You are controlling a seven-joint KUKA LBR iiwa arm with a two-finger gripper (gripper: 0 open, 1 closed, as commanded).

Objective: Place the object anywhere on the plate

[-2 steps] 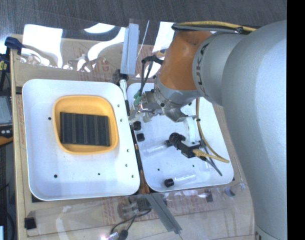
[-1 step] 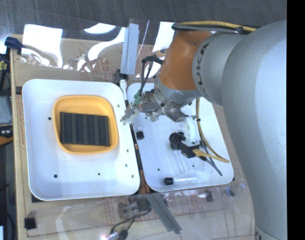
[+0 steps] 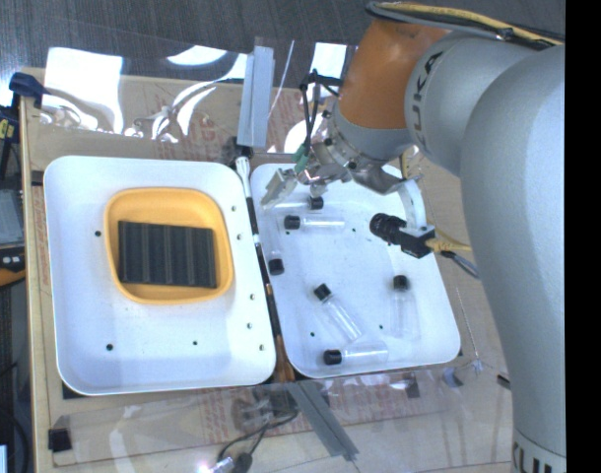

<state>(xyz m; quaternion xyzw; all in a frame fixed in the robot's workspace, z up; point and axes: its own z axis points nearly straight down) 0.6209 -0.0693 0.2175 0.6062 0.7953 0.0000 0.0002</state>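
Vials [image 3: 335, 313] – clear, black-capped, several – lie scattered in right bin [image 3: 434, 338]; none on plate. Plate [image 3: 167, 210], yellow with dark ribbed insert, sits in left bin [image 3: 74, 353], well apart. Gripper [image 3: 302, 173] low over right bin's far-left corner, beside one vial [image 3: 315, 223]; finger spacing – cannot tell. Risk: smooth round vial likely to roll or slip from pinch; bin wall may block approach.
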